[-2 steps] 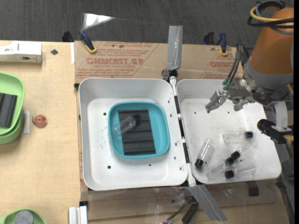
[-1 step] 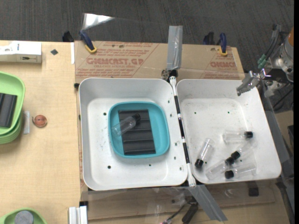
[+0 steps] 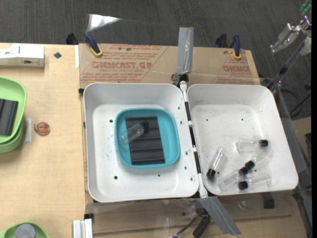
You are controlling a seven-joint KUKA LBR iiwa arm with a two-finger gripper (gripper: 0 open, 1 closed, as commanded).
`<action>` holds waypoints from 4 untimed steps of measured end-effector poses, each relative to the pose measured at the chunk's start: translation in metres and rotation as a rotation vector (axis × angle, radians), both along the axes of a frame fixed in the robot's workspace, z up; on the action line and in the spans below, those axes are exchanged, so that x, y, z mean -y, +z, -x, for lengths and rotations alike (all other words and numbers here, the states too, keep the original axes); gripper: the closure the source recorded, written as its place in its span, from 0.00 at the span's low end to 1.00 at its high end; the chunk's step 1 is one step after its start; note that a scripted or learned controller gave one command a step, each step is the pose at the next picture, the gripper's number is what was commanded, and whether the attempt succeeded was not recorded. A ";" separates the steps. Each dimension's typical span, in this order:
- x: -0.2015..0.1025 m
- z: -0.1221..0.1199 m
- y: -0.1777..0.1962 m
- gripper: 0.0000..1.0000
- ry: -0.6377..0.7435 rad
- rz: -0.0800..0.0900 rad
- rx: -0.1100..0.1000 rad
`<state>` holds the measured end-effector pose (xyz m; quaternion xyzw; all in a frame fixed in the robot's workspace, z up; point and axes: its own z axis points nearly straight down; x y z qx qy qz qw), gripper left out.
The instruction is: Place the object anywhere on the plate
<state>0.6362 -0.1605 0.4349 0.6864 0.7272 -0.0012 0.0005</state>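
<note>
A teal square plate (image 3: 172,136) sits in the middle of the left white bin (image 3: 99,172), with a black ridged insert (image 3: 147,148) inside it. One clear vial (image 3: 132,132) with a black cap lies tilted on the insert's upper left part, cap toward the right. Several more clear vials with black caps lie in the lower right part of the right white bin (image 3: 223,108): one (image 3: 215,162) near the divider, one (image 3: 252,144) further right, and two (image 3: 246,175) close together near the front wall.
Cardboard (image 3: 129,63) clamped behind the bins lines the bench. A green tray (image 3: 12,113) and a small orange disc (image 3: 42,128) lie on the wooden table at left. A metal fixture (image 3: 290,33) stands at the top right.
</note>
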 end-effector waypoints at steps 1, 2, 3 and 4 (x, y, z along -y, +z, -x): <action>0.049 -0.023 0.005 0.00 -0.141 0.000 -0.001; 0.054 -0.024 0.006 0.00 -0.272 0.000 0.000; 0.056 -0.023 0.005 0.00 -0.449 0.000 -0.001; 0.054 -0.023 0.005 0.00 -0.609 0.000 -0.001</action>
